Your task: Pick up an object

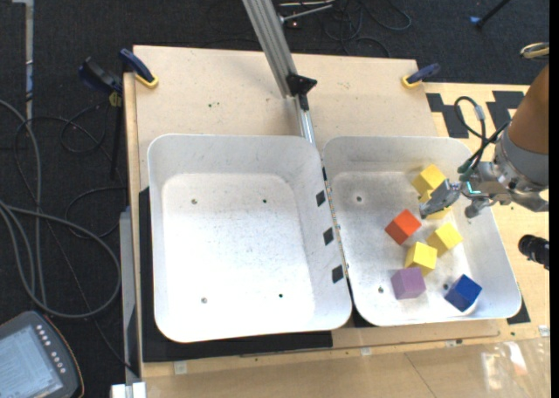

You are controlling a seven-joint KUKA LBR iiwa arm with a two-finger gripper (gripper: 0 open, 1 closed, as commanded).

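The pincer [454,198] hangs over the right bin [367,300] with its fingers spread apart and gripping nothing, just beside a yellow block [429,181]. An orange block [403,226], a purple block [407,283] and a blue block [463,291] lie nearer.

Dark carpet-like floor [61,47] strewn with black cables [52,213], around a pale wooden bench [227,95], evenly lit.

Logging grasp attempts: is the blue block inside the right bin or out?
Inside: the blue block sits on the right bin floor, near its front-right corner.
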